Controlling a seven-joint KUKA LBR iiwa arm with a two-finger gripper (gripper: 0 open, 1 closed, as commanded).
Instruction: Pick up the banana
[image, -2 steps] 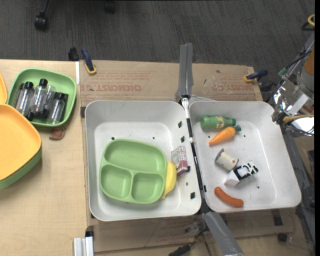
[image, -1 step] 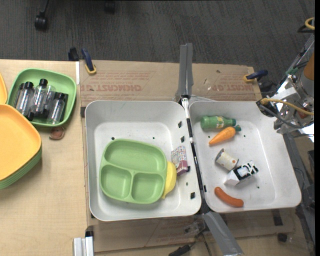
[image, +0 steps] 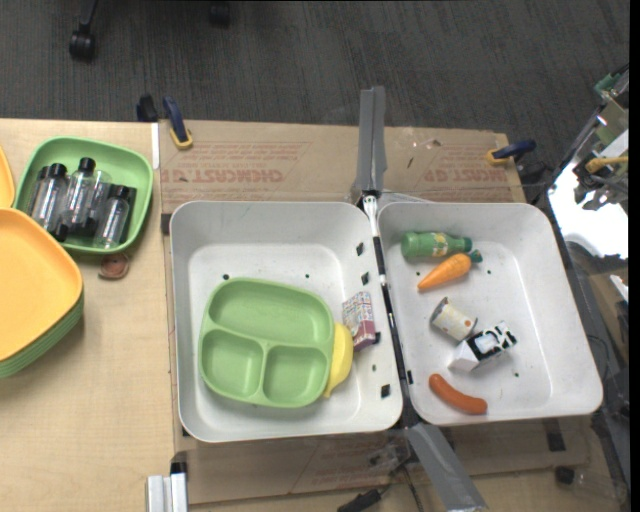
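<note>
Item: curved yellow banana (image: 342, 360), left white plastic bin (image: 190, 300), wedged against the right rim of the green three-compartment plastic tray (image: 265, 343), partly tucked beneath it. Claw state: I cannot tell. I judge the pick not yet begun.

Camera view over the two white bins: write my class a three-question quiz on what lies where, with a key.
1. True or false: the yellow banana lies in the right white bin.
2. What does the banana touch? A) the green divided plastic tray B) the orange carrot C) the green bottle
3. Fill in: the reddish-orange sausage lies near the ____ edge of the right bin.

Key: 1 false, it lies in the left white bin, at the tray's right edge. 2 A. 3 front, nearest the camera.
</note>
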